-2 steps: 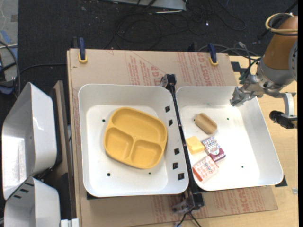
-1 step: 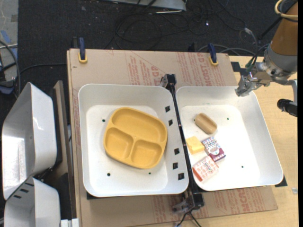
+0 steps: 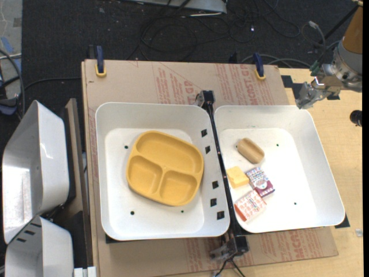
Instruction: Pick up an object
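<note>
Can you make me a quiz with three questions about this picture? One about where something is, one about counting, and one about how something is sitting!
1. Where is the yellow tray?
A. In the left bin
B. In the right bin
C. On the floor

2. How many small things lie in the right bin?
A. One
B. Four
C. Seven

3. How is the yellow tray sitting?
A. Upside down
B. Standing on its edge
C. Flat, with its compartments facing up

Answers:
1. A, because the tray lies inside the left bin.
2. B, because there is a brown bread roll, a yellow block, a purple packet and a red-and-white packet.
3. C, because you can see into its three compartments from above.
</note>
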